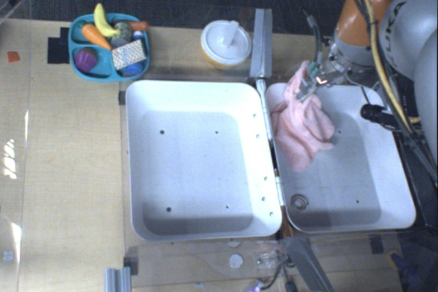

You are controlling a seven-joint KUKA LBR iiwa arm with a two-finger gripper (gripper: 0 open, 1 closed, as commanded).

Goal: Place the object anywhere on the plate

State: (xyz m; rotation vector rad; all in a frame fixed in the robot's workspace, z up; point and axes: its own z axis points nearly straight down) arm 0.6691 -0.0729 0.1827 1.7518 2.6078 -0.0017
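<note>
1. A crumpled pink cloth (301,123) is seen pinched at its top between the fingers of the two-finger gripper (316,78), hanging over the right white bin (383,208).
2. Placement is judged unfinished: the round white plate with a yellow rim (226,43) sits behind the bins, bare of cloth.

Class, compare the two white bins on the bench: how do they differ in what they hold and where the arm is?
The right bin holds a pink cloth; the left bin holds no cloth. The gripper hangs over the right bin, apart from the left bin. Both are shallow and white.
</note>
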